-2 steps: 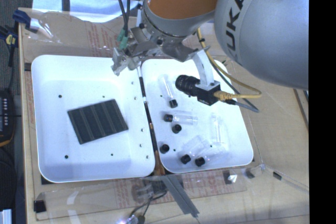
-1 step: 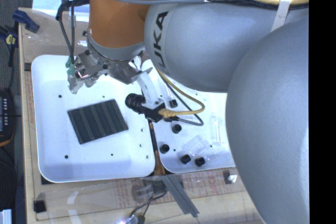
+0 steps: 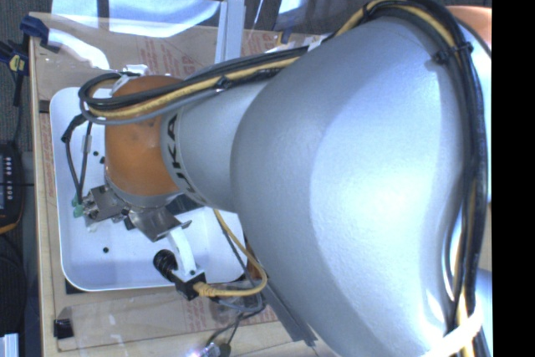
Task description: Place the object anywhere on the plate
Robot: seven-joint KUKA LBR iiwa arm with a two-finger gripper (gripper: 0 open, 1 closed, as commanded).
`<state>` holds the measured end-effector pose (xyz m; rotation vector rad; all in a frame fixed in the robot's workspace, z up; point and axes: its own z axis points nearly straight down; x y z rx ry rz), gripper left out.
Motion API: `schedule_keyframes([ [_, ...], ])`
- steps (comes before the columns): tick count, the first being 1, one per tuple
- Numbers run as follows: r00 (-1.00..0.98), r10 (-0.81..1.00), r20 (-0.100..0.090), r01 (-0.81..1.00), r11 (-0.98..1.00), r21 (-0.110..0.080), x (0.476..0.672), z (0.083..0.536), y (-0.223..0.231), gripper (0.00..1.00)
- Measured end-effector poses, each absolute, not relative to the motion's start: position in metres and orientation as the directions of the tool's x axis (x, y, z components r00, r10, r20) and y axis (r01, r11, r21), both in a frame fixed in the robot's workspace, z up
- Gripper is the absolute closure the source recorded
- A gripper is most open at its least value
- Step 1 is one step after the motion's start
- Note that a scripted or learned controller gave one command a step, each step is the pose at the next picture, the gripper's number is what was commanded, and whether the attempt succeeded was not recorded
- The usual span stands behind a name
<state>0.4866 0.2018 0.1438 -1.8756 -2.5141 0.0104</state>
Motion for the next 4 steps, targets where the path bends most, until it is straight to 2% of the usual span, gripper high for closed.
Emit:
schedule_keyframes([
  [1,-0.546,0.838,0.0,0.838,0.546,0.0,0.486,0.192,0.084,1.0],
  [2,-0.311,0.95,0.0,0.95,0.311,-0.002,0.496,0.179,0.153,1.0],
  [3,-0.38,0.925,0.003,0.925,0.38,0.001,0.504,0.093,0.114,1.0],
  [4,0.233,0.972,0.0,0.972,-0.233,-0.004,0.545,0.11,0.136,1.0],
])
